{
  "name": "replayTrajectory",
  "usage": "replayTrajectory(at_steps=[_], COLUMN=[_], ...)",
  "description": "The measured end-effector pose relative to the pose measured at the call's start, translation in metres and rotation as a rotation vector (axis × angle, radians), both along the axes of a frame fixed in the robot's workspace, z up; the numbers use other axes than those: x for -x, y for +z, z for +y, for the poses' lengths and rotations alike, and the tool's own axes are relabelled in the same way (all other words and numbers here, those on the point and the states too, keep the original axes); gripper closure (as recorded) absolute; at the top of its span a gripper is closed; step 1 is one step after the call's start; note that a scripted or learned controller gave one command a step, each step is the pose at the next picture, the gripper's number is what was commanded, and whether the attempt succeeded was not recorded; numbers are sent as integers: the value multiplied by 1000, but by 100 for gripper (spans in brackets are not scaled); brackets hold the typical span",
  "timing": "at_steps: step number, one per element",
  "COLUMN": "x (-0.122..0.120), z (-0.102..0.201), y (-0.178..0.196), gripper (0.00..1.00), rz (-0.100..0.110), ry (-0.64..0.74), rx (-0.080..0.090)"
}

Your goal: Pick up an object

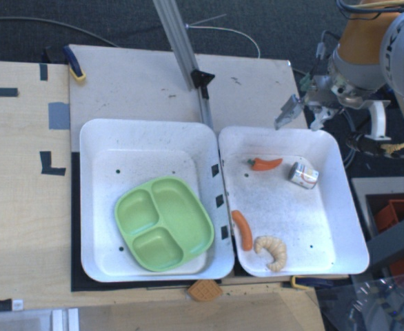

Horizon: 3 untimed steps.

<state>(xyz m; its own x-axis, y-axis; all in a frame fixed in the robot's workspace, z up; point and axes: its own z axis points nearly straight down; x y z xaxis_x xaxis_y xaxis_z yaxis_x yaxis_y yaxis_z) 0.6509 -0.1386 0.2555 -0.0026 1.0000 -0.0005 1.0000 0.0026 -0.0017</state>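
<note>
Far left of the pincer and below it, a green tray (164, 223) lies in the left bin (92, 185). Nearer, in the right bin (340, 205): sausage (243, 229), shrimp (272, 252), carrot (267, 163), can (303, 175). The pincer (302, 114) hangs spread and bare over the bin's far rim.

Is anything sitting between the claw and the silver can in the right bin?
Nothing visible blocks it. The claw hovers above the right bin's far rim, and the silver can lies just below it on bare bin floor. The orange carrot is off to the can's left, apart from it.
</note>
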Motion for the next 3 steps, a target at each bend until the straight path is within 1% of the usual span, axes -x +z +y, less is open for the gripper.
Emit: replayTrajectory(at_steps=[1,2,3], x=[0,10,17], z=[0,0,8], y=[0,-59,-109], gripper=[0,0,0], rz=[0,6,5], ry=[0,-1,-1], rx=[0,0,-1])
